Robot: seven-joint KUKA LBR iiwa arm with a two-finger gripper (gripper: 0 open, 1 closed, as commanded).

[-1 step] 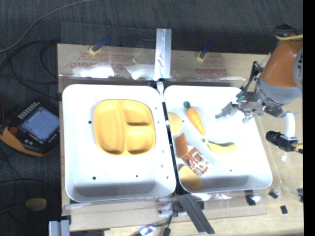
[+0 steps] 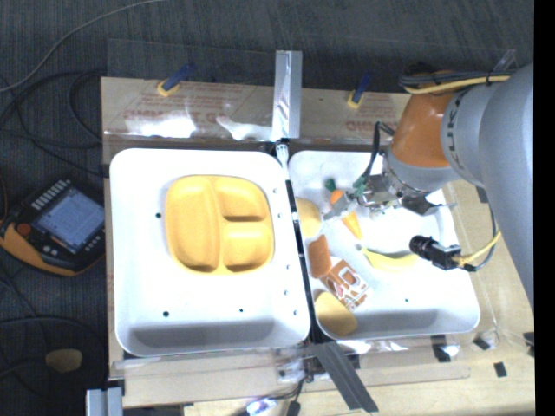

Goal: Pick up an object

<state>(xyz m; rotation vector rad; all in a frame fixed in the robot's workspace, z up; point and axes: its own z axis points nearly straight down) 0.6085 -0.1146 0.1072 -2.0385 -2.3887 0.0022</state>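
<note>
Landmark: the divider (image 2: 295, 232), the dark seam where the two white bins meet.

1. Left bin (image 2: 139, 319), touching the divider on its left. Holds one yellow compartment tray (image 2: 218, 222), lying flat near the bin's middle, three recesses facing up.

2. Right bin (image 2: 434, 306), touching the divider on its right. Contents:
- Brown flat piece (image 2: 319, 254), just right of the divider, tilted.
- Orange-and-white packet (image 2: 349, 286), touching the brown piece's lower end, a little farther from the divider.
- Round tan object (image 2: 336, 315), near the bin's front wall, just right of the divider; it may be a cup or a lid, the view is too soft to say.
- Small orange wedge (image 2: 350, 224), right of the divider, beside the arm's tool end.
- Small green item (image 2: 330, 183), nearer the back wall, right of the divider.
- Pale yellow curved object (image 2: 390, 258), well right of the divider, partly under a black cable fitting (image 2: 431, 250).

3. Arm (image 2: 486, 137), grey with orange band, entering from the far side of the right bin. Gripper (image 2: 375, 194) sits low over the back half of that bin, right of the divider and just beside the orange wedge. Whether the jaws are released or clenched cannot be told; nothing is seen between them.

4. Handheld control pendant (image 2: 56, 224), on the floor well left of the divider, off the bench.
</note>
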